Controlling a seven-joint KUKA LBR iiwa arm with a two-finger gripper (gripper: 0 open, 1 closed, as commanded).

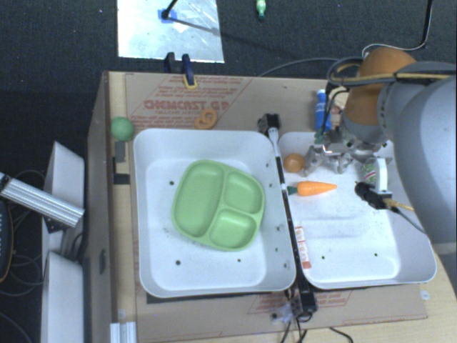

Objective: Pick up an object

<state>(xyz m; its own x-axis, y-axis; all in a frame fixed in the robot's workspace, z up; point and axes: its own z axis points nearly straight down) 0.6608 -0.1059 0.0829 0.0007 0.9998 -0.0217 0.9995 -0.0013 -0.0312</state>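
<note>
1. Gripper (330,157) hovers at upper end of the right bin (357,256); whether it is parted or closed, I cannot tell.
2. Carrot (314,188) lies just below it, a tan ball (293,163) to its left.

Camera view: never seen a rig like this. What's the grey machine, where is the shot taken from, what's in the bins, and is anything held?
The grey machine at the picture's right is a robot arm with an orange band above its wrist. At its tip is a gripper, the part that picks things up. It is low over the far end of the right-hand bin.

The single camera is fixed above the bench and looks down at a slant on two shallow white bins set side by side.

The left-hand bin holds a green divided plate. The right-hand bin holds a toy carrot and a small brown round thing, which lies close beside the gripper.

I cannot see the gripper holding anything; both items lie on the bin floor.
</note>
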